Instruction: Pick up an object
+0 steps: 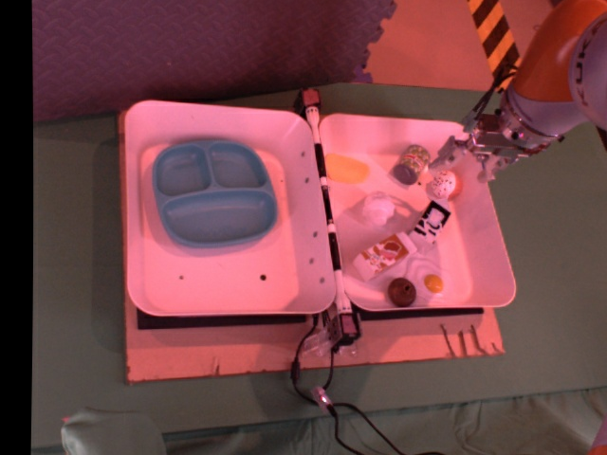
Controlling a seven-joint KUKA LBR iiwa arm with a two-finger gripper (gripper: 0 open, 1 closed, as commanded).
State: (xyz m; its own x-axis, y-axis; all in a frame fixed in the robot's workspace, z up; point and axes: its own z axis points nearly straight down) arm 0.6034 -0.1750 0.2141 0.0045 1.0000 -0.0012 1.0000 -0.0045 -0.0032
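1. We see the jaws above the right bin's upper right corner, spread wide, gripping nothing.
2. Just below them lies a white-and-orange ball, beside a small can.
3. The left bin holds a blue divided plate.

1. The arm reaches in from the right, its orange band above the grey wrist.
2. The gripper points down-left, its fingers spread apart with nothing between them.
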